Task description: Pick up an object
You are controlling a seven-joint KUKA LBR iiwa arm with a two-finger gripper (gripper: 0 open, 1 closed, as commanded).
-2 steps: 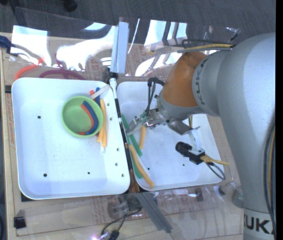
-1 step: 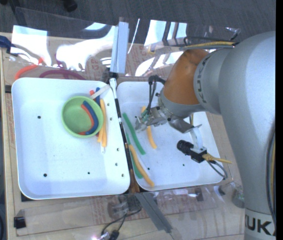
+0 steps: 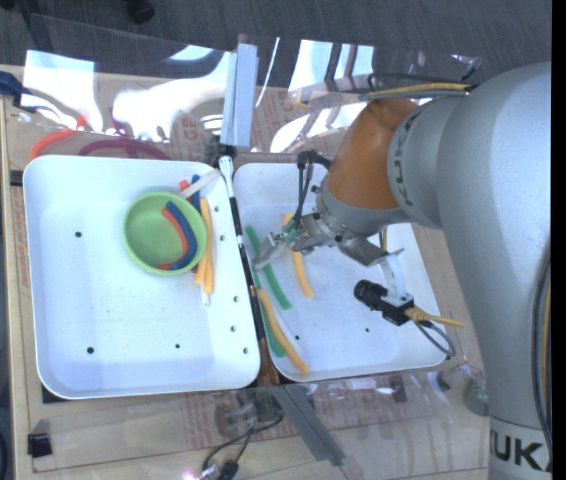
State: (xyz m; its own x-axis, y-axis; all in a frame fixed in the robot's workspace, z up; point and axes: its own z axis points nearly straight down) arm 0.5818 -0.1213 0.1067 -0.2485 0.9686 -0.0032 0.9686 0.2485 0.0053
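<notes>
In the right bin (image 3: 363, 353), several thin sticks lie near the left wall. Among them are a green stick (image 3: 276, 286), an orange stick (image 3: 303, 274) and a longer orange stick (image 3: 283, 336). My gripper (image 3: 273, 250) is low over the upper left part of this bin, right beside a green stick (image 3: 253, 240) and above the pile. The metal gripper body hides what lies under its tip. In the left bin (image 3: 93, 318) a green bowl (image 3: 159, 234) holds blue and red curved pieces, and an orange stick (image 3: 205, 263) lies along its right side.
The grey arm with its orange band (image 3: 368, 163) covers the upper right of the right bin. A black fitting with a yellow cable (image 3: 383, 302) hangs over the bin's middle right. The divider (image 3: 243, 268) between the bins runs close to the gripper's left.
</notes>
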